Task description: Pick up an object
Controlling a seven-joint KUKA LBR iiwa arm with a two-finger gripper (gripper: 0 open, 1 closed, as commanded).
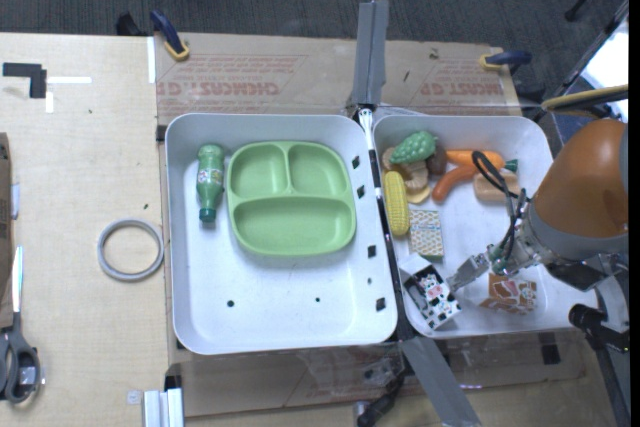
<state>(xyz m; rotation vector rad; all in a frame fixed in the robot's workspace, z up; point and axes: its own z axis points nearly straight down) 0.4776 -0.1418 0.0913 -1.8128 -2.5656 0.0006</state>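
Note:
My gripper (488, 262) hangs low over the front of the right bin (535, 140), under the grey wrist and orange band. It sits between a black-and-white spotted block (432, 296) to its left and a small orange-and-white box (513, 293) just to its right. I see nothing held in it. Further back in the same bin lie a patterned card (426, 233), a corn cob (396, 203), a green broccoli piece (413, 148), a carrot (472, 157) and an orange sausage-like piece (454, 181).
The left bin (190, 295) holds a green divided plate (292, 198) and a green bottle (208, 181) by its left wall. A grey tape ring (130, 248) and scissors (18, 355) lie on the bench at left. The arm's body covers the right bin's right side.

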